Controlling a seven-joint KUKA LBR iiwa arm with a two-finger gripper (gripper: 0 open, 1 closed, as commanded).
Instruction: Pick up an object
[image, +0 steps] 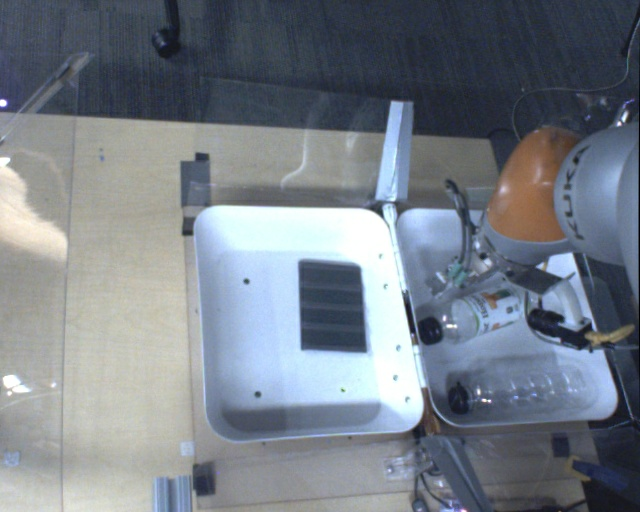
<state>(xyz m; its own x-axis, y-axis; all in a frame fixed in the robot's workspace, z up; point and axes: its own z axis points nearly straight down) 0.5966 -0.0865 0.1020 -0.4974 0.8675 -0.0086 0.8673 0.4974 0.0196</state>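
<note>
On my arm (608, 190), dark letters run down the grey casing just beside the orange band (530, 185); I can make out "KU", the rest runs out of sight at the edge. The bottle (478, 315) lying in the right bin (425, 240) wears a label (497, 310) with print on it, too small and blurred for me to read. I can read nothing else.

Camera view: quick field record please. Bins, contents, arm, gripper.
left bin: dark ridged pad lying flat near the middle
right bin: two clear bottles with black caps, both on their sides
upper bottle: labelled, cap toward the left bin
lower bottle: along the near wall
arm: over the right bin
gripper: just above the upper bottle; grasp not confirmed
</note>
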